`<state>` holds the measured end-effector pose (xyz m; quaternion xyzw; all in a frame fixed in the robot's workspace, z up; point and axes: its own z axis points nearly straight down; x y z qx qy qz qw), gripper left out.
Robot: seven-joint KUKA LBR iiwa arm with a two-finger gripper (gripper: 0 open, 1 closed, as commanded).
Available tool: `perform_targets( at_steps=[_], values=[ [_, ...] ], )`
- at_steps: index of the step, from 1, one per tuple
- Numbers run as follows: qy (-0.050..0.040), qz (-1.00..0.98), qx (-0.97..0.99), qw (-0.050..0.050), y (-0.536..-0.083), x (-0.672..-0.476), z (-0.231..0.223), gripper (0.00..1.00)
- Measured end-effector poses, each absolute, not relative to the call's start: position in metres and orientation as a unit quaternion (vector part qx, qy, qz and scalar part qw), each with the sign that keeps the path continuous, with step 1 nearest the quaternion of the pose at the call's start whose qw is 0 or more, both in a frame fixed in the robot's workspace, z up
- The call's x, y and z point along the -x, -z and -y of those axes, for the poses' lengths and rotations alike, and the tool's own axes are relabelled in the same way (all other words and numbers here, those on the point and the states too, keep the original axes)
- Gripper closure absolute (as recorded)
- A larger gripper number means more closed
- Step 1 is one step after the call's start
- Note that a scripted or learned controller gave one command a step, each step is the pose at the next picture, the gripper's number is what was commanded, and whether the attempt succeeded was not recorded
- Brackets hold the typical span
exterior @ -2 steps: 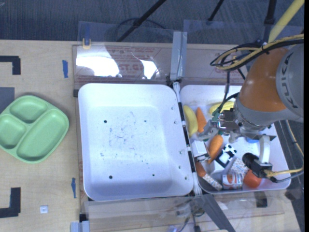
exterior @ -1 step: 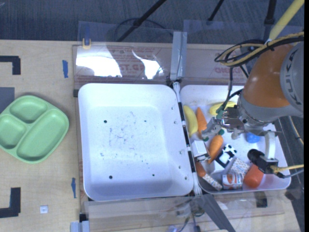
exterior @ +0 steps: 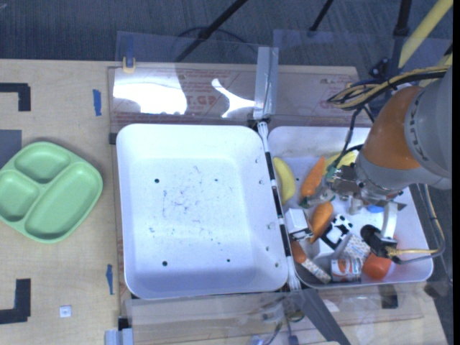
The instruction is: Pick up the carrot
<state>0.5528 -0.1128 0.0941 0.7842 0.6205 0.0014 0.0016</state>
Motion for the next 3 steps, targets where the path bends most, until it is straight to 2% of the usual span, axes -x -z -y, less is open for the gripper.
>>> perform_targets(
  at_steps=[1, 2, 3],
  values=[
    [0.0003, -0.621, -0.784, -0.001, -0.101, -0.551, 0.112, 1.00],
    [0.0004, -0.569, -0.822, 0.001, -0.113, -0.570, 0.140, 1.00],
    [0.0003, -0.634, -0.774, 0.000, -0.184, -0.602, 0.047, 1.00]
  ],
)
